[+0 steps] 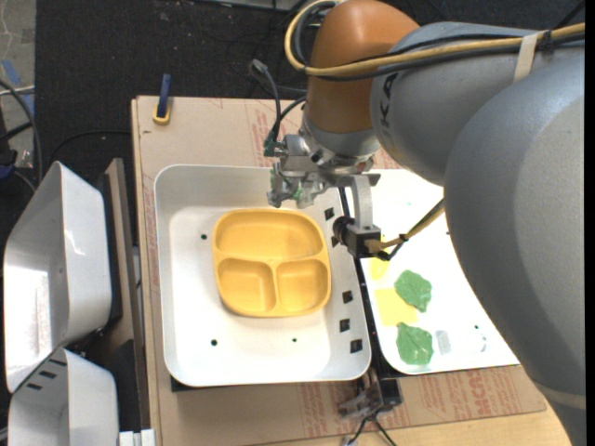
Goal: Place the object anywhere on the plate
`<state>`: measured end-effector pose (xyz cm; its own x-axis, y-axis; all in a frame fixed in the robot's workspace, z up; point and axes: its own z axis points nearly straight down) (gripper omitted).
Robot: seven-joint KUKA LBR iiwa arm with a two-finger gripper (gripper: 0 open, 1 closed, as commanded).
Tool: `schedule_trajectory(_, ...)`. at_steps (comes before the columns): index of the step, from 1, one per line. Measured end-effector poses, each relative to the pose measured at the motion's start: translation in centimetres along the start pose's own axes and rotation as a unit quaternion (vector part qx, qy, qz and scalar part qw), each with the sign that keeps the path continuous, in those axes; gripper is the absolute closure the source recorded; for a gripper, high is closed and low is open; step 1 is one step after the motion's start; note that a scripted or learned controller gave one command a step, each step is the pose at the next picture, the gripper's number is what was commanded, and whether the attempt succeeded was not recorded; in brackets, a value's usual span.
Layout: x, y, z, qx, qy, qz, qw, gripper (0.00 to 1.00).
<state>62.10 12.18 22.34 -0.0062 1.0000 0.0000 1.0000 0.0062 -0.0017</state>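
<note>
The gripper (290, 186) hangs over the far edge of the yellow three-part plastic plate (272, 261). The plate lies just nearer. I cannot tell its grip.

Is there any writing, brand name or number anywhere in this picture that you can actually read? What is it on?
Red print on the cardboard under the bins, above the left bin: too faint to read.
Red print on the cardboard's near right corner: blurred, not readable.
Dark lettering on the arm beside the orange band: turned away and blurred, not readable.
The yellow plate and the green pieces in the right bin bear no text.
</note>
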Motion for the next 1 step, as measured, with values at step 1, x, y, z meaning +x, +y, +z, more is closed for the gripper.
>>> schedule_trajectory(1, -0.16, 0.04, -0.04, 0.0, 0.0, 0.001, 1.0, 0.0)
